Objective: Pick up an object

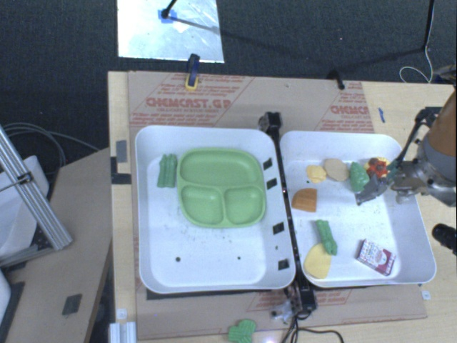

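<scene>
Nothing is lifted yet: the grey pincer [368, 191], its grip state impossible to tell, is low in the right white bin [410, 224] beside a green plastic toy [358, 175] near the bin's far side, so grasping and raising remain.

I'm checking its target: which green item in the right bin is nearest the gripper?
The green piece at the gripper, beside the tan one; the other green piece lies lower, near the bin's front.
</scene>
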You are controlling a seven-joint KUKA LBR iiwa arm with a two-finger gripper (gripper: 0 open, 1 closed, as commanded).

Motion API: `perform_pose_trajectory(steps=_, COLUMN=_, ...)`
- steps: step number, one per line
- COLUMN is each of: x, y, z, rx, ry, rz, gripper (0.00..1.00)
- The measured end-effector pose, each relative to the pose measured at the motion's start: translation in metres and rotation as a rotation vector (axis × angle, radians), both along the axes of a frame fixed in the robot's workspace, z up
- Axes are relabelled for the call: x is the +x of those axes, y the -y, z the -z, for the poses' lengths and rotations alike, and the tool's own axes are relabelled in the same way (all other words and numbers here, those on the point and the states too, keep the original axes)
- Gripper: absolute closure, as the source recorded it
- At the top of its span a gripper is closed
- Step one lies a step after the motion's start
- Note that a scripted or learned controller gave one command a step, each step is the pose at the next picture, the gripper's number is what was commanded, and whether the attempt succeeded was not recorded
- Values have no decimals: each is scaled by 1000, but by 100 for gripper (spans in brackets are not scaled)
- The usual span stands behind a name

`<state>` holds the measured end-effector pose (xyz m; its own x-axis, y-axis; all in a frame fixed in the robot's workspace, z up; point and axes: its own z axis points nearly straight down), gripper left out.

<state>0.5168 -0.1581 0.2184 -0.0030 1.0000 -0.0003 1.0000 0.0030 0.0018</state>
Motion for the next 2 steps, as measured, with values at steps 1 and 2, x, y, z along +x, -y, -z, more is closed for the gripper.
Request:
perform_pose_trajectory(steps=1, x=-26, y=-57, z=-211, rx=-1, ry=18, rz=-8, gripper=0)
perform_pose_trajectory(steps=2, x=-30, y=-142, z=-134, rx=2, ry=-4, rz=-8, gripper=0)
